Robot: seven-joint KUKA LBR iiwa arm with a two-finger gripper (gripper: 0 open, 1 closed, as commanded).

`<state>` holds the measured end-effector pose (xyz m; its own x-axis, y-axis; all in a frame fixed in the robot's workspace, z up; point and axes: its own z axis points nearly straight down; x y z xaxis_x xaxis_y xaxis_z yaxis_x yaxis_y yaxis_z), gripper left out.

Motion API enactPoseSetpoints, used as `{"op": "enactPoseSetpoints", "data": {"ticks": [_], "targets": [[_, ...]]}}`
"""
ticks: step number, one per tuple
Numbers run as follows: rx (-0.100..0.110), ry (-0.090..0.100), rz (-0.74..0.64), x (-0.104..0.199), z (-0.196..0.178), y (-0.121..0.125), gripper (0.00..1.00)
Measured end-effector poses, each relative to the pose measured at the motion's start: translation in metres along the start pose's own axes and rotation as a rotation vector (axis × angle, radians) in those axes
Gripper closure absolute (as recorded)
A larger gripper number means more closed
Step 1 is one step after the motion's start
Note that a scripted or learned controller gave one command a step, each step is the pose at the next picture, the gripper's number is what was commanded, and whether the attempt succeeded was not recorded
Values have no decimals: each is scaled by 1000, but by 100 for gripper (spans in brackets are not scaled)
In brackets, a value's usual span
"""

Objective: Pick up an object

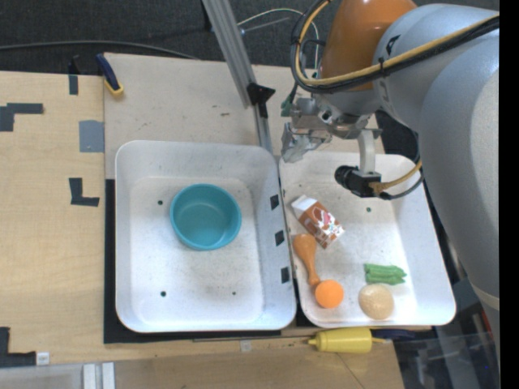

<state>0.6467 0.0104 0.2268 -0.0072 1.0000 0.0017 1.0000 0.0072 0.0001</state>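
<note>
The right bin (422,241) holds a small brown and white carton (318,220), an orange drumstick-shaped toy (306,255), an orange ball (328,294), a green leafy piece (384,274) and a beige round piece (376,301). My gripper (295,147) hangs over the far left corner of this bin, above and apart from the carton. Nothing shows between its fingers.
A teal bowl (205,215) sits in the left bin (138,298). A yellow bottle (345,340) lies on the bench just in front of the right bin. A slanted metal pole (235,51) stands behind the bins. The big grey arm fills the upper right.
</note>
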Motion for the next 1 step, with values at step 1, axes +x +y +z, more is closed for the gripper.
{"op": "enactPoseSetpoints", "data": {"ticks": [1], "targets": [[0, 0, -1, 58, -9, 8, 100]]}}
